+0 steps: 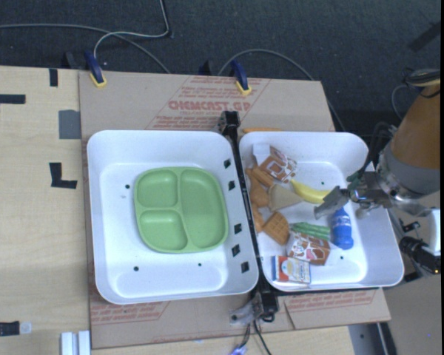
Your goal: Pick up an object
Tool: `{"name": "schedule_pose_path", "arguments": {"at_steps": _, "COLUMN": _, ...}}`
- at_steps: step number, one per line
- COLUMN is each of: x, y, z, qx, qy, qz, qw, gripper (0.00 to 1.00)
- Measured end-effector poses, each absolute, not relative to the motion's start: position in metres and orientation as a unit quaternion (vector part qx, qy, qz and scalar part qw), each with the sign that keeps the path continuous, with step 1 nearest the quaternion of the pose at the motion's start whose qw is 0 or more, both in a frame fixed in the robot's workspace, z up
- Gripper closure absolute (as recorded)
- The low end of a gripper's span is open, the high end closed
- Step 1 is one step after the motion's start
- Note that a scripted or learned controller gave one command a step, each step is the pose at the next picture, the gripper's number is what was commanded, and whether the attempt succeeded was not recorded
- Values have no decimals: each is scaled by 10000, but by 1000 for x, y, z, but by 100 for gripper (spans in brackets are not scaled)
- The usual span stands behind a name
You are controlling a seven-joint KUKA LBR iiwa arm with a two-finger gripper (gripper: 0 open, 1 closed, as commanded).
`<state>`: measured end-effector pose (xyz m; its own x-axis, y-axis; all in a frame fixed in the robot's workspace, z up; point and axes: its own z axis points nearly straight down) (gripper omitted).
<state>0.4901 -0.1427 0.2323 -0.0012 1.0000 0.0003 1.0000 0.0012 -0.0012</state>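
Two white bins sat side by side on the bench. The left bin (pixel 103 198) held a green divided plate (pixel 181 209) lying flat near its middle. The right bin (pixel 377 261) held a loose heap: a banana (pixel 308 191), a small blue bottle (pixel 342 230), waffle-like brown pieces (pixel 275 226), a printed snack packet (pixel 283 166) near the far wall, and a small carton (pixel 292 270) by the near wall.

The arm (pixel 418 143) reached in from the right, over the right bin's right wall. The gripper (pixel 340 198) hung low between the banana's right tip and the top of the blue bottle. A grey finger (pixel 328 205) angled left and down toward the heap; whether the fingers were parted or together could not be told at this blur. Nothing was seen held between them.

Judged step: settling on a target. The blue bottle, lying just below the gripper and slightly apart from the waffles, looked the cleanest choice; closing across its narrow width, not along its length, should do best. The banana was close too, but curved and partly overlapping a tan cone-shaped piece (pixel 283 197).

Room: the bottle lay near the right wall, so approach from straight above seemed safer than a slanted one. A green strip (pixel 311 230) lay just left of the bottle and could get caught. Free floor showed toward the bin's near right corner. The divider between bins stood well away.
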Motion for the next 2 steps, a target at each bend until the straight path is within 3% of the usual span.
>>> {"name": "schedule_pose_path", "arguments": {"at_steps": 1, "x": 519, "y": -100, "z": 145, "qx": -7064, "qy": -7078, "qz": 10, "qw": 19, "gripper": 0}}
{"name": "schedule_pose_path", "arguments": {"at_steps": 2, "x": 524, "y": -97, "z": 90, "qx": -7076, "qy": -7066, "qz": -20, "qw": -66, "gripper": 0}}
